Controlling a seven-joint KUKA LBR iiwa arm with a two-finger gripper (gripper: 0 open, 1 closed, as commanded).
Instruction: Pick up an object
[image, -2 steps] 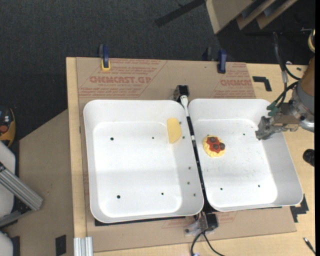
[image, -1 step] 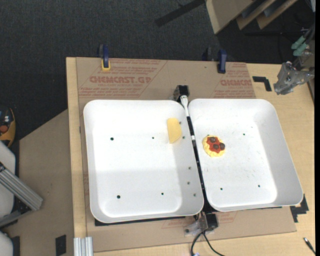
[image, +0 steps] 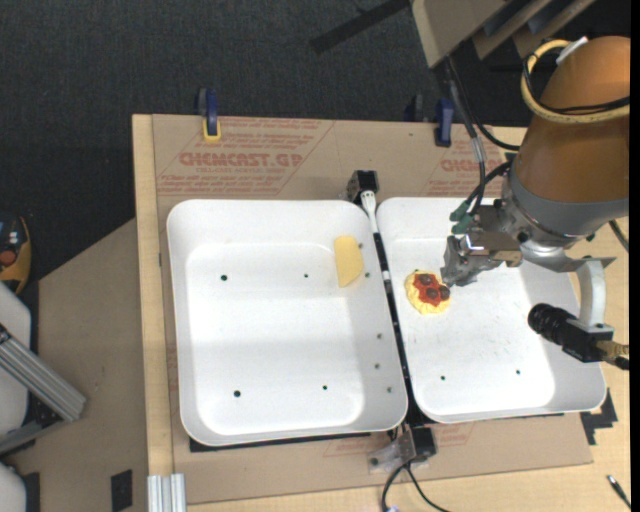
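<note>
Dark carpet floor (image: 120, 60) round brown bench board (image: 290, 160), blue clamps (image: 209, 112) at far edge.

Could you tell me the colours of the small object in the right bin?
Yellow with red on top, seen in the camera view, just below the gripper.

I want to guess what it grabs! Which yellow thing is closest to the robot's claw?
The round yellow toy with red on top, in the right bin, just under the gripper. The plain yellow piece lies in the left bin.

the board (image: 250, 150) under the bins bears faint red print, "chemcast gp", at its top left; a second such print at the top right is cut off by the arm and cannot be read.
</note>
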